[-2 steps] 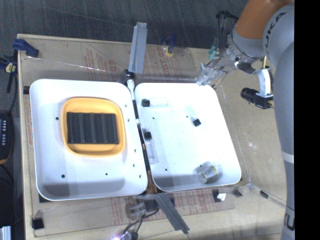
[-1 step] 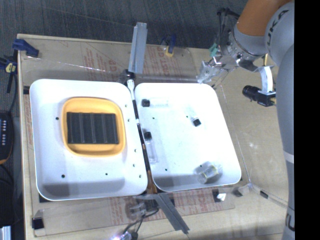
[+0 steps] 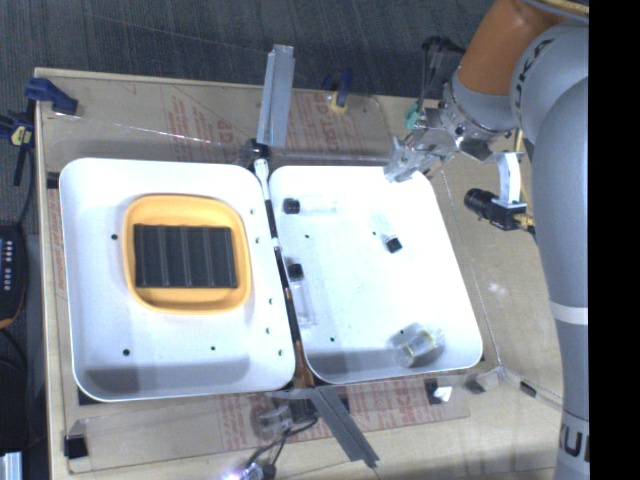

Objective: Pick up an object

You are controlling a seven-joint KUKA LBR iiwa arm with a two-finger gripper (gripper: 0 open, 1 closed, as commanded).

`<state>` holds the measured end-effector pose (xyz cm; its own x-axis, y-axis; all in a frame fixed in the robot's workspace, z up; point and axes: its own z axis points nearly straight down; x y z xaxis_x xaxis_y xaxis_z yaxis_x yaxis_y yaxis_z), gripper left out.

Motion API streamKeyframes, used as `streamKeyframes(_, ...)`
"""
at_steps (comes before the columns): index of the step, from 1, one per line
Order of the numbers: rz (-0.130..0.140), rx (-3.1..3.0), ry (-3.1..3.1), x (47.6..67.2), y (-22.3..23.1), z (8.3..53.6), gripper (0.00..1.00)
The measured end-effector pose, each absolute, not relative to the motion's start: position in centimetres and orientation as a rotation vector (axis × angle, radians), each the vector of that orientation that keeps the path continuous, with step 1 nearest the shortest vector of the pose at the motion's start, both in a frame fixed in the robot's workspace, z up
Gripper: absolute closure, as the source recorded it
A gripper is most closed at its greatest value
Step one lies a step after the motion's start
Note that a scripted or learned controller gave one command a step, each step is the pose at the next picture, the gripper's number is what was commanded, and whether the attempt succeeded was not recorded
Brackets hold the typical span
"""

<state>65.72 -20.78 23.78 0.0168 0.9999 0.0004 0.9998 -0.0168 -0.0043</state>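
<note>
We see the gripper (image 3: pixel 412 160) over the right bin's (image 3: pixel 455 278) far corner, its state we cannot tell, small clear object (image 3: pixel 415 343) near front, yellow tray (image 3: pixel 185 253) in left bin (image 3: pixel 90 298).

Arm (image 3: pixel 560 168) cut off at right edge.

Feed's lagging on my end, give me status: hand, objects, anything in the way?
Hand over right bin back corner, nothing visibly held. Small clear object in right bin near front; yellow tray in left bin. No obstruction seen.
</note>
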Motion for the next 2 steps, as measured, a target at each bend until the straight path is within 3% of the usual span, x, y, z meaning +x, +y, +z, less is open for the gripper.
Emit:
streamKeyframes(1,0.002,-2.409,-2.017,65.7,-21.0,29.2,1.00)
streamKeyframes(2,0.003,-2.367,-2.061,65.7,-20.3,25.3,1.00)
